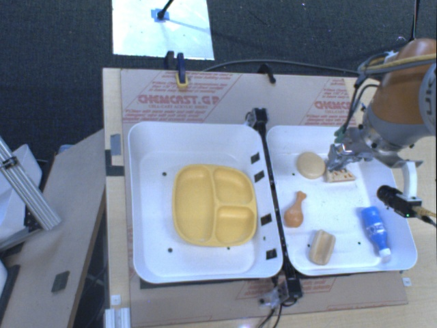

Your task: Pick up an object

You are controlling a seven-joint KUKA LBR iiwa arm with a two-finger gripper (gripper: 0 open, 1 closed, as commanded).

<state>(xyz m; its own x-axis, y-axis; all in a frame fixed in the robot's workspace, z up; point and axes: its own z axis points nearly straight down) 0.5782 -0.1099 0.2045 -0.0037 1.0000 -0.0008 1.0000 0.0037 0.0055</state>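
The grey arm with its orange band [404, 84] leans in over the far right part of the right-hand shallow white bin [410, 255], wrist bent downward. Its two-finger metal pincer [336, 157] hangs low over that bin's far half, pointing toward the bin's floor.

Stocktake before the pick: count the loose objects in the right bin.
5: round bun, cracker beneath the gripper, drumstick, bread piece, blue bottle. The arm may hide more.
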